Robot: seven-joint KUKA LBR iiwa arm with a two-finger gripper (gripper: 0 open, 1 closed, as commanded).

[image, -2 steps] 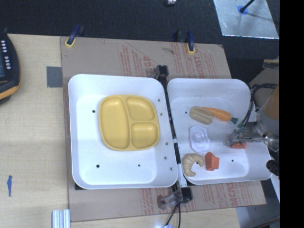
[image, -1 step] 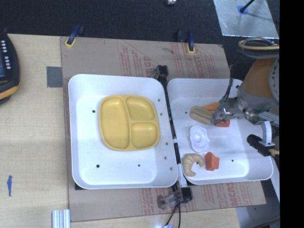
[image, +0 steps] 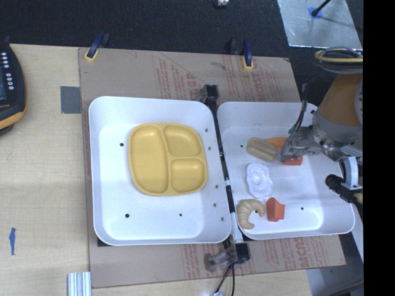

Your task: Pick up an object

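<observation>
While the arm (image: 336, 106) reaches in from the right, its pincer (image: 292, 148) sits low in the far part of the right bin (image: 321, 217), over a small orange-red piece (image: 292, 160); whether it is wide or narrow I cannot tell. Just left of it lies a tan roll (image: 261, 149). Nearer are a white fried egg toy (image: 258, 179), a croissant (image: 250, 212) and a red block (image: 275, 209). On the desk (image: 43, 184), the left bin (image: 102, 165) holds a yellow divided plate (image: 167, 158).
</observation>
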